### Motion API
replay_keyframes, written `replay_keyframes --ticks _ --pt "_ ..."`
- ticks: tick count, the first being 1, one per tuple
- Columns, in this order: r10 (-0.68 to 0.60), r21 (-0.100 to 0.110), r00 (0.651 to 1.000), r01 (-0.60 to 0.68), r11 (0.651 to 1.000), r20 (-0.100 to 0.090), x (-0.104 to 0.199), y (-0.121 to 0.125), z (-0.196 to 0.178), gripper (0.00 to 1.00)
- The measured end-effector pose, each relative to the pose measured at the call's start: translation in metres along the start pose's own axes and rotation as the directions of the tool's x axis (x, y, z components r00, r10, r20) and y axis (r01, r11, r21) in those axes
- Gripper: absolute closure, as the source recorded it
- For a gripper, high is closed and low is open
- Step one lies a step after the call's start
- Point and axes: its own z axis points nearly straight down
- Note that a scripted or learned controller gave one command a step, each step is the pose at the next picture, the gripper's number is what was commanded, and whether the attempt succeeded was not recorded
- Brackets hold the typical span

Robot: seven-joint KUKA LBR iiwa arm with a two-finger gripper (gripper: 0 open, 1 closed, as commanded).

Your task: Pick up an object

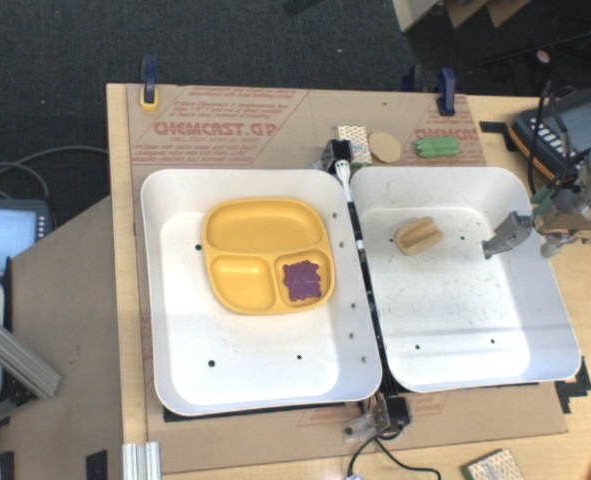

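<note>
While tool hovers right, tan block apart, leftward

Open floor around tan block in right bin; no obstacles nearby.

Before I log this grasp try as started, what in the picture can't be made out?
- Gripper: at the right bin's right rim, blurred; finger state unclear.
- Arm: cut off by the right edge.
- Tan block: too small to identify what it is.
- Purple item in the yellow divided plate's lower right compartment: too small to identify.
</note>
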Motion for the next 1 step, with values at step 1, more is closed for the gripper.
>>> replay_keyframes --ticks 1 --pt "0.005 0.005 1.0 -0.005 1.0 -0.001 -0.0342 -0.0393 0.1734 0.0"
